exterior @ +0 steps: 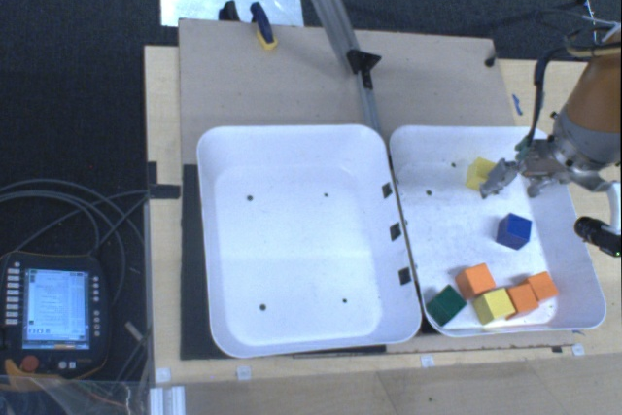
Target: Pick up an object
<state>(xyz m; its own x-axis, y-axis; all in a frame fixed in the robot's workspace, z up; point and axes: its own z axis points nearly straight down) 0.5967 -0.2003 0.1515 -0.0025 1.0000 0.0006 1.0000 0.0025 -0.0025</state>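
Note:
The right bin (569, 238) holds several small blocks. A yellow block (478, 172) lies near its upper middle and a blue block (514, 230) sits below it. Along the bin's front edge cluster a green block (445, 304), an orange block (475, 279), another yellow block (494, 304) and two more orange blocks (533, 292). My gripper (517, 183) hangs over the bin's upper right part, just right of the upper yellow block and above the blue one. Its fingers are spread open with nothing between them; the left fingertip (497, 182) is close beside the yellow block.
The left bin (292, 238) stands next to the right one, with a row of black clips along the shared rims. A slanted metal pole (330, 0) crosses the back of the bench. A teach pendant (53, 311) and cables lie at the left.

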